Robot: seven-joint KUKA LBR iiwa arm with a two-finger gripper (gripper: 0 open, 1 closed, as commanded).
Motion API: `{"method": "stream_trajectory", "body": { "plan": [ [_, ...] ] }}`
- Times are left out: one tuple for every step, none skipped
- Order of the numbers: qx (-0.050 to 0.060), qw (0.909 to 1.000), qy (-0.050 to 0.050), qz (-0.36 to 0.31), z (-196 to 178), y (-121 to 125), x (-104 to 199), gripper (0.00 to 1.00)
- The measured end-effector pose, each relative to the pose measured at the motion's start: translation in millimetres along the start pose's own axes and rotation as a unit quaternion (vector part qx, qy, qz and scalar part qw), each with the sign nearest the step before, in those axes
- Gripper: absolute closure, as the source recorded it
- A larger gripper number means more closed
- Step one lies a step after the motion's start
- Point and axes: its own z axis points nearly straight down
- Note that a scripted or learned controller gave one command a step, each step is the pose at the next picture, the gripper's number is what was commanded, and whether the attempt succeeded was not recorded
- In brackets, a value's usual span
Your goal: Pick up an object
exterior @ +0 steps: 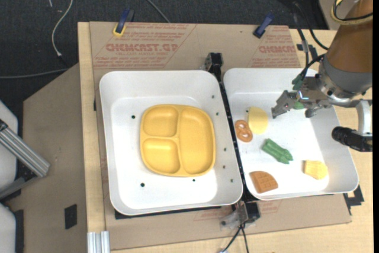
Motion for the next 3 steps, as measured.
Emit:
{"method": "stream_trajectory", "body": {
  "plan": [
    [0.003, 1.0000, 0.000, 0.000, 44, -6, 3, 0.00],
    [0.003, 1.0000, 0.001, 0.000, 97, -7, 14, 0.00],
    [0.000, 1.0000, 0.001, 0.000, 127, -5, 14, 0.00]
  ]
}}
